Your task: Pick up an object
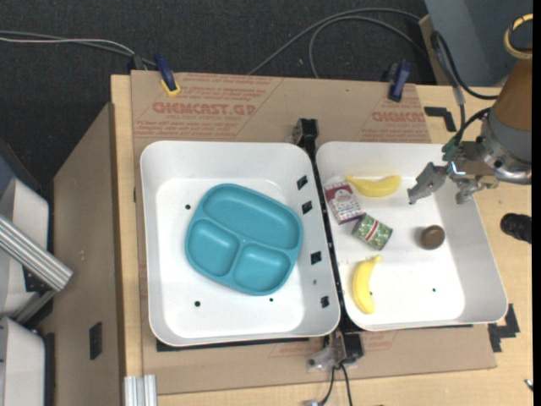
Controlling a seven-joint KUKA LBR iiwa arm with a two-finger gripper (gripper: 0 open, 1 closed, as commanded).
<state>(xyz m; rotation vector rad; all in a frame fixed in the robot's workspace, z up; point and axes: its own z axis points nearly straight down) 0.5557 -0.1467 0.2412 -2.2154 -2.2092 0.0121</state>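
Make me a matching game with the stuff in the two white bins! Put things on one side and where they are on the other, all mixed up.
Things:
1. blue tray
2. brown ball
3. upper banana
4. lower banana

Places:
A. far part of the right bin, beside the red-and-white packet
B. near part of the right bin
C. left bin
D. right bin, just below the robot's hand

Pairs: 1-C, 2-D, 3-A, 4-B
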